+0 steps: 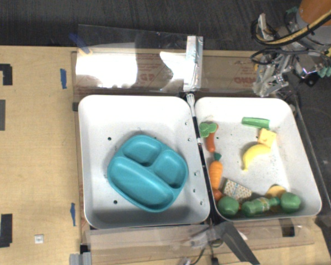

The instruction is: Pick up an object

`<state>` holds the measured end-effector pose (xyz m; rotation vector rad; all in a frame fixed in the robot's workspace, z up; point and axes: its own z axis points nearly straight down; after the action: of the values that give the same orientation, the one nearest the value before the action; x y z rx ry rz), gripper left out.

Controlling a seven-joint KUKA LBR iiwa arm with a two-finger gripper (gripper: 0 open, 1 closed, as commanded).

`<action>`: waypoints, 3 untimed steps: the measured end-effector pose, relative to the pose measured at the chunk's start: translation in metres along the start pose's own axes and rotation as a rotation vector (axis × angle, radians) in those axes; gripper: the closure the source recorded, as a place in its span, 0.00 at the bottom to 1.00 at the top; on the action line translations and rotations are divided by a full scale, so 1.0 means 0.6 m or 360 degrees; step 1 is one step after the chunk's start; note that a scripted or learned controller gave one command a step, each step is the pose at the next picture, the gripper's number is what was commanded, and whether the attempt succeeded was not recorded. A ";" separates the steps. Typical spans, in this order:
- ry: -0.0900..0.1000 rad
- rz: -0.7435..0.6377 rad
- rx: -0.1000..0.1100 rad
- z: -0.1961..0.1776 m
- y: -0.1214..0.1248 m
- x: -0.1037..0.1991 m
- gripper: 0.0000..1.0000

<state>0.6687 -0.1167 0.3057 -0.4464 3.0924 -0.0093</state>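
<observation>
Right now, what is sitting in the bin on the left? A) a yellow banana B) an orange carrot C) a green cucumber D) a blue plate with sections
D: the blue divided plate lies alone in the left bin, while the banana, carrot and other toy food lie in the right bin.

1. On my feed the arm [320, 1] showed an orange section at the top right corner, smooth and rounded.
2. Yellow and black cables [276, 32] looped out below that orange part, bundled in curves.
3. The wrist assembly [298, 59] was grey and silvery metal, cluttered with small brackets and fittings.
4. Thin metallic jaws hung from it; their detail was too small for me to read.
</observation>
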 end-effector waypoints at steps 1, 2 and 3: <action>0.0016 -0.0146 -0.0014 0.050 0.029 -0.006 1.00; 0.0017 -0.0169 -0.0017 0.103 0.085 -0.022 1.00; 0.0018 -0.0219 -0.0008 0.181 -0.177 0.061 1.00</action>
<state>0.6657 -0.2291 0.1974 -0.6608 3.0661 -0.0063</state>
